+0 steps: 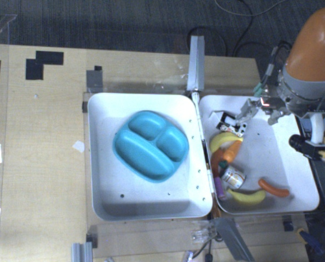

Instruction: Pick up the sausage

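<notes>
A: Logging left to right. Bench is pale wood with black markers at the far left. Left bin holds a blue divided plate, lying tilted toward the bin's middle. Right bin holds the clutter: a black-and-white item near the top, then a banana, a carrot, a small can, a second banana, all crowded along the bin's left wall.

B: And the sausage?

A: The sausage lies alone on bare white floor near the lower right of the right bin, long axis roughly left to right, dipping slightly toward the right end. Its left end comes close to the second banana's tip; touching or not, cannot tell.

B: Gripper position?

A: The gripper hangs over the upper part of the right bin, well apart from the sausage, which lies toward the viewer and a little right of it. Whether the pincer stands apart or together, cannot tell at this resolution. Nothing seen between it.

B: Judgement?

A: Grasp not yet begun. Closing across the short axis looks cleanest. Dark carpet and a loose cable beyond the bench.
</notes>
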Available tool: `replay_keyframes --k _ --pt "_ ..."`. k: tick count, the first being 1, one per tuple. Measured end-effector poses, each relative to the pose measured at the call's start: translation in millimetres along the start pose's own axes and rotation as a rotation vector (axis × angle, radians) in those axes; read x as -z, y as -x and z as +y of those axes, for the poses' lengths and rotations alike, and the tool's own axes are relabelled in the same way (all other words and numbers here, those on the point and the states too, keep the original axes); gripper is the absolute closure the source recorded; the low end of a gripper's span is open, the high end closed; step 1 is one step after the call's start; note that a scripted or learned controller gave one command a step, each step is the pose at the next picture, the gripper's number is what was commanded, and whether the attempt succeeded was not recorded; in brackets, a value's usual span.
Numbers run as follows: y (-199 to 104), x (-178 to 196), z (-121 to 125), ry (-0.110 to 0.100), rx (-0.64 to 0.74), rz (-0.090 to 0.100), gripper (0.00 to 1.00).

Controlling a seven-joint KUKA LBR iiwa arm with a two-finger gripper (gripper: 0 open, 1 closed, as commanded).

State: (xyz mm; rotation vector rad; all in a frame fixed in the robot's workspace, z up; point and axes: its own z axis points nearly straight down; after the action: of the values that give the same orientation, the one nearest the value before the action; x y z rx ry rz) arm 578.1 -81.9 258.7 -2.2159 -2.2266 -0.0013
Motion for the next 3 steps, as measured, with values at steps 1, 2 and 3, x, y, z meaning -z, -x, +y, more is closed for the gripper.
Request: replay_keyframes --k 1,2,3 --pt "12 -161 -41 0.003 0.115 -0.001 0.0" --pt "71 -169 -69 0.011 0.093 -0.003 0.0" --pt "124 -169 -88 0.012 0.392 -0.006 0.0"
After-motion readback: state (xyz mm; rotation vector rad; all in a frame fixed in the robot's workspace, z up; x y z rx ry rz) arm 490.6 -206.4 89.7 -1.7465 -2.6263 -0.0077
